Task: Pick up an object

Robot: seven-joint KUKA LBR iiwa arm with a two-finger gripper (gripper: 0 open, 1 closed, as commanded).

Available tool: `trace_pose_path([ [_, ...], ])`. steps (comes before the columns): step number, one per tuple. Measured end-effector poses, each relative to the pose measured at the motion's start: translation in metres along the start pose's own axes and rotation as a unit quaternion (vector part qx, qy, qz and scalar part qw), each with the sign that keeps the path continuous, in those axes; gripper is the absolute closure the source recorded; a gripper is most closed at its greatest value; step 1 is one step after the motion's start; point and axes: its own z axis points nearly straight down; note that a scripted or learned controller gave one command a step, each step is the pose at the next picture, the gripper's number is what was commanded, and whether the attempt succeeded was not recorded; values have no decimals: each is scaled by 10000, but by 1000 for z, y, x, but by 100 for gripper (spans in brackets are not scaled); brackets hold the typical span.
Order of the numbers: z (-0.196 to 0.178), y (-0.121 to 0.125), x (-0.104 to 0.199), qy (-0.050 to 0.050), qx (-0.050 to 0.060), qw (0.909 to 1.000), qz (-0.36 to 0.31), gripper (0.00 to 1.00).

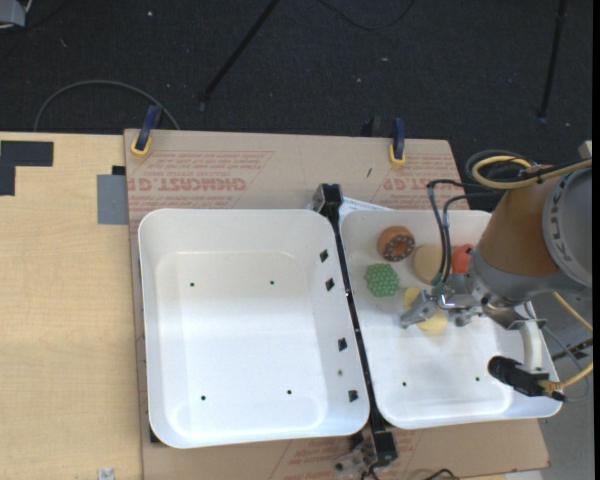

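My gripper (432, 310) is low in the right bin (450, 400), reaching in from the right beneath the grey arm with its orange band (520, 233). Directly under the gripper lies a small yellow piece (436, 323), and another yellow piece (413, 295) sits just to its upper left. A green knobbly ball (383, 280) rests left of the gripper. Toward the back of the bin are a brown ring-shaped item (396, 243), a tan round object (427, 261) and an orange-red object (461, 258), partly hidden by the arm and its cable.
The left bin (170, 268) stands beside the right one, with a black divider strip (342, 308) between them. A black cable (442, 230) loops over the back of the right bin. Two clamps (396, 140) hold the cardboard base at the rear.
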Motion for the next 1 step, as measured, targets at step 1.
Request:
trace_pose_path([
  [1,-12,1,-1,-5,-21,10000,10,100],
])
